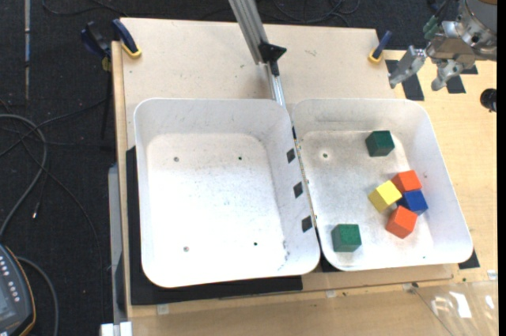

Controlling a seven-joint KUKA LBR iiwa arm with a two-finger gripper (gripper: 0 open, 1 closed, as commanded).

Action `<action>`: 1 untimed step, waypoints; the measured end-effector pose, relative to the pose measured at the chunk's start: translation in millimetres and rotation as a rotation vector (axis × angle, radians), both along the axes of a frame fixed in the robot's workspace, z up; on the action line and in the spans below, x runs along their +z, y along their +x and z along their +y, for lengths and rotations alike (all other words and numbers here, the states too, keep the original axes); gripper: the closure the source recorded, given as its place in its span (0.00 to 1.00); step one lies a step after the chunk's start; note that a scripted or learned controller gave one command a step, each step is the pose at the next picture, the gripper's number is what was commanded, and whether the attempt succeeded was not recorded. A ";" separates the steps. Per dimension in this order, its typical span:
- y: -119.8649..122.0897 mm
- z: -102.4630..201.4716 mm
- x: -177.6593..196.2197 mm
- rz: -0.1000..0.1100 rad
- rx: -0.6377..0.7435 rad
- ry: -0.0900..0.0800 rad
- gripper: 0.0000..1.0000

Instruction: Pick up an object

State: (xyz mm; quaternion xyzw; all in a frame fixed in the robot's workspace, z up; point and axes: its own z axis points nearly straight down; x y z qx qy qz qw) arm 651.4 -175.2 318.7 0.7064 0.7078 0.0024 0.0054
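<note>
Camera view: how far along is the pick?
Nothing looks picked yet. The tool hangs open above the bench, beyond the right bin's far rim, with nothing between its fingers. All six blocks lie in that bin, among them the yellow block. Descent, grasp and lift remain.

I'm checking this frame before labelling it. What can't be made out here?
- The tool, camera view: small and near the right edge; whether its fingers are open or shut cannot be told.
- The arm: cut off by the top right corner.
- The blue cube: partly overlapped by the two orange cubes, so where it touches them is unclear.
- The device at bottom left: cut off by the edge.
</note>
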 end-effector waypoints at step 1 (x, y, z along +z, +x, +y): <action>25.8 -19.6 -108.5 0.016 -0.003 0.004 0.00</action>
